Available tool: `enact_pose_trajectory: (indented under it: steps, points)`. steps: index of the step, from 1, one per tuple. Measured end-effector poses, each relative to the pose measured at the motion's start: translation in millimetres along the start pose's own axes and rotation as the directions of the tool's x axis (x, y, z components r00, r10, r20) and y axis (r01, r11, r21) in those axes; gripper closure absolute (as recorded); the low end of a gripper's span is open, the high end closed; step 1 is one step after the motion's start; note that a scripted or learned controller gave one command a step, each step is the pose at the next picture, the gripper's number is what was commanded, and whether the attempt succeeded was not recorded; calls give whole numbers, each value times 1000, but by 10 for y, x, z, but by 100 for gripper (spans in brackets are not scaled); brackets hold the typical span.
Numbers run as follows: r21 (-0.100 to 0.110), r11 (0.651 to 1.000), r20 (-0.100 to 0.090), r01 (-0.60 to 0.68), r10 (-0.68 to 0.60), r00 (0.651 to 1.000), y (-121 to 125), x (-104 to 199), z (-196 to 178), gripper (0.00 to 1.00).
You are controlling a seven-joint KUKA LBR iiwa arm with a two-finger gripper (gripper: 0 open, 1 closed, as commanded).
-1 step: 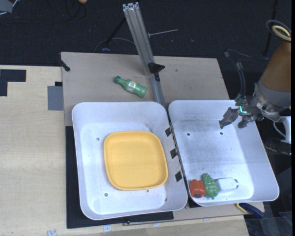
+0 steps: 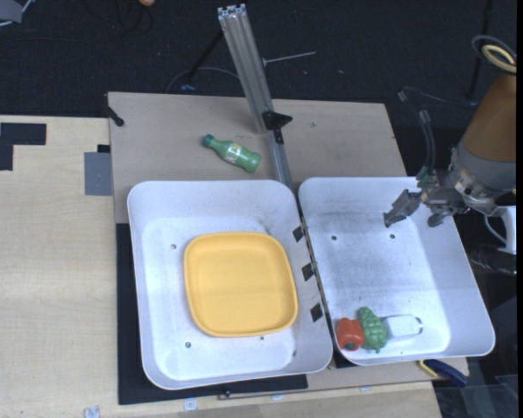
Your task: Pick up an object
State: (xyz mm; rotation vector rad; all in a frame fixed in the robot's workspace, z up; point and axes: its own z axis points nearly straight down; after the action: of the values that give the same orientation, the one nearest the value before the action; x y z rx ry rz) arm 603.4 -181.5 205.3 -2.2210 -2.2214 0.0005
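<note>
The hand (image 2: 416, 209) hovers spread and empty at the right bin's (image 2: 471, 273) upper right, in the approach step; next it must descend toward the red-and-green toy (image 2: 363, 331) at lower centre.

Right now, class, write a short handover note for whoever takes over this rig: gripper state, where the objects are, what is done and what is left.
Gripper: open, holding nothing, above the upper right part of the right bin.
Objects: a red toy, a green toy and a white piece are clustered at the right bin's near edge. A yellow plate lies flat in the left bin. A green bottle lies on its side on the bench behind the bins.
Done: nothing picked yet.
Left: move to one object, close on it and lift.
</note>
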Motion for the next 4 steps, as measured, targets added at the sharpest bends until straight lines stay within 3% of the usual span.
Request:
enact_pose_trajectory:
  steps: [2, 3, 4]
  points:
    - [4, 1000, -1, 1, -1, 1000, 63, 64, 885, 0]
    - [1, 1000, 0, 1, -1, 1000, 62, 73, 1149, 0]
    - [-2, 1000, 0, 0, 0, 1000, 68, 66, 1032, 100]
